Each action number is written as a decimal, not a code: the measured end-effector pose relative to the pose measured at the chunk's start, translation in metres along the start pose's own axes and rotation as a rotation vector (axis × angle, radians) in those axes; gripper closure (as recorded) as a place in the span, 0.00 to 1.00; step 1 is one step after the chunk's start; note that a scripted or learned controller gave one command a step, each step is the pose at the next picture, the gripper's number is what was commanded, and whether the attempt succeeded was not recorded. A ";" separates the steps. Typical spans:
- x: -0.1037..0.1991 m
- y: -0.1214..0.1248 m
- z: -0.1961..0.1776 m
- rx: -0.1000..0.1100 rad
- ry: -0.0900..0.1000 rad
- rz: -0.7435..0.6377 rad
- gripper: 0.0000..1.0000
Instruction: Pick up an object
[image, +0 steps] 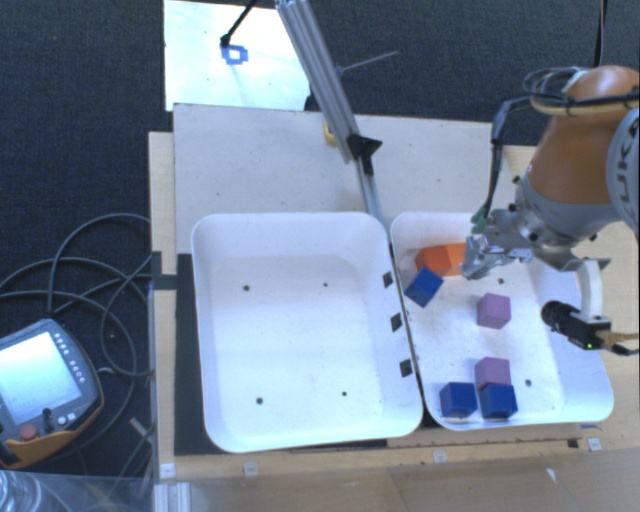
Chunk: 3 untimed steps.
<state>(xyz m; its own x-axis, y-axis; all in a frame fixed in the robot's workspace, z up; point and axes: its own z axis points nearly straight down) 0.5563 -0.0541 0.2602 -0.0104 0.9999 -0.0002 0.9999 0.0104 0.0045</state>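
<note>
Here we find the claw (478, 262) low inside the right bin (590, 400), right at the orange block (442, 259), which lies near that bin's far left corner. Its metal tips crowd against the block's right end, and we cannot tell whether they stand apart or closed, or whether the block sits between them.

We judge the step in hand to be the grasp on the orange block. To do it well, we would want the tips straddling the block's flat sides squarely, low enough to bite below its top edge, and clear of the bin wall before closing.

Working outward from the orange block: a blue cube (424, 287) sits just beside it, tilted on a corner toward the divide. A purple cube (493, 310) lies nearer the bin's middle. Along the near rim, another purple cube (492, 372) backs two blue cubes (459, 399) and (498, 401), all touching. The pieces look matte, hard-edged and boxy; the bins are smooth white plastic with rounded corners. The left bin (230, 300) lies beyond the divide.
</note>
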 end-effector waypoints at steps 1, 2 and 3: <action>0.041 0.030 -0.002 0.000 0.000 0.001 1.00; 0.094 0.045 0.005 0.001 0.001 -0.001 1.00; 0.144 0.073 0.022 0.002 0.002 -0.001 1.00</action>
